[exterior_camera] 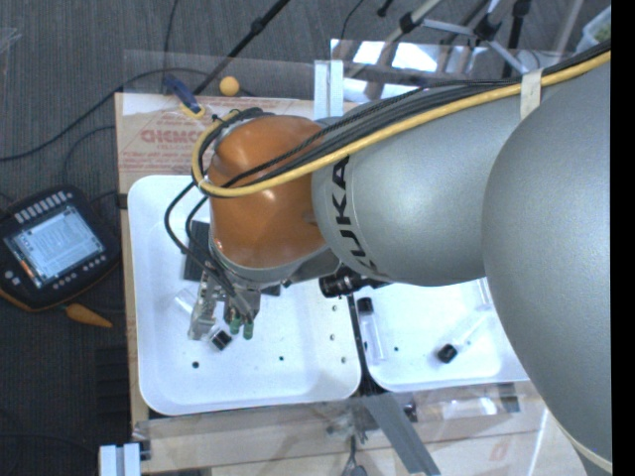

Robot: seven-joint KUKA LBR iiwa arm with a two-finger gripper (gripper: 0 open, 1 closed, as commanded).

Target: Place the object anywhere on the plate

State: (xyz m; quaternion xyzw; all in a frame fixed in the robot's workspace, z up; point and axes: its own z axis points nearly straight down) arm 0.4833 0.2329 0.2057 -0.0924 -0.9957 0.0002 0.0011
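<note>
My gripper (222,317) hangs low over the left white bin (288,380), below the orange band of the arm (263,191). A small black piece (220,340) lies on the bin floor right under the gripper's tip; whether the two touch is not visible. Just left of the gripper a small clear item (184,301) rests on the floor. A dark flat thing (196,246) is partly hidden beneath the wrist.
The right bin (486,370) holds a clear tube (367,327) along its left wall, and a small black cap (446,352) beside a clear stick (474,327). The arm's grey body covers much of both bins. A handheld control pad (55,246) lies off the bench at left.
</note>
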